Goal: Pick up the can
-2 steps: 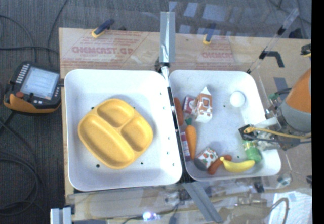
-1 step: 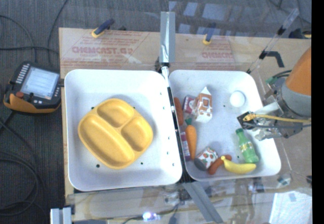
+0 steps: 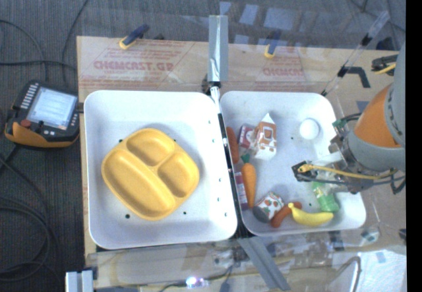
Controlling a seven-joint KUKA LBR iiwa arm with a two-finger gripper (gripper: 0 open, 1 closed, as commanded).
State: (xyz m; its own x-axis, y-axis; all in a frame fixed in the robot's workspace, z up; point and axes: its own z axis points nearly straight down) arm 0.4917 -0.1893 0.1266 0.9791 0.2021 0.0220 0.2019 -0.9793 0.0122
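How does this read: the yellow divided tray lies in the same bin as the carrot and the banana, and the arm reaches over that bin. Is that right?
No. The camera view shows the yellow divided tray in the left bin, apart from the carrot and the banana in the right bin. The arm does reach over the right bin.

orange toy carrot (image 3: 248, 176) lies in the right white bin (image 3: 290, 101): small red can (image 3: 245, 134) behind it, white milk carton (image 3: 266, 138) behind-right, yellow plastic banana (image 3: 311, 217) front-right, yellow divided tray (image 3: 150, 172) well left.
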